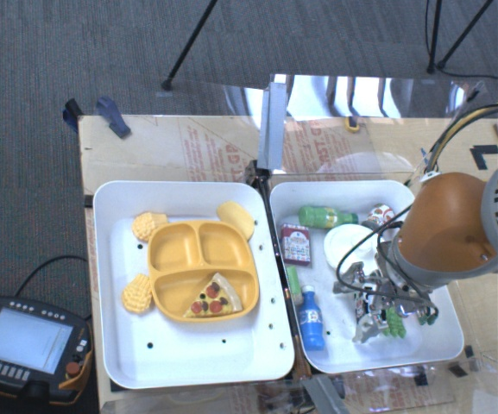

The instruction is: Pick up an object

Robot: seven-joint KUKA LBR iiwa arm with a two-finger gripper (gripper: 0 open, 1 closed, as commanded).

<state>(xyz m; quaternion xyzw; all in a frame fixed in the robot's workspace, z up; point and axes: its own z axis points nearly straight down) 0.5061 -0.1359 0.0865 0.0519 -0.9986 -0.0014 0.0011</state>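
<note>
The gripper (378, 316) hangs low in the right bin (449, 339), close over a small green object (396, 324), apparently the intended pick; whether it is wide, narrow or holding anything cannot be told. A blue bottle (311, 319) lies near on one side, with a white plate (349, 244), green bottle (326, 217) and red box (296, 244) farther up. The left bin (115, 317) carries a yellow tray (201, 270) with a pizza slice (214, 297).

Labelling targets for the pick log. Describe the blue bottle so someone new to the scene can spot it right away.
Take the right-hand white bin, the one the arm reaches into. Along its left wall, near the front corner, lies the blue bottle, with a white cap and a white label. It is the only blue thing there: the green bottle lies at the back, and the red box sits between them.
</note>
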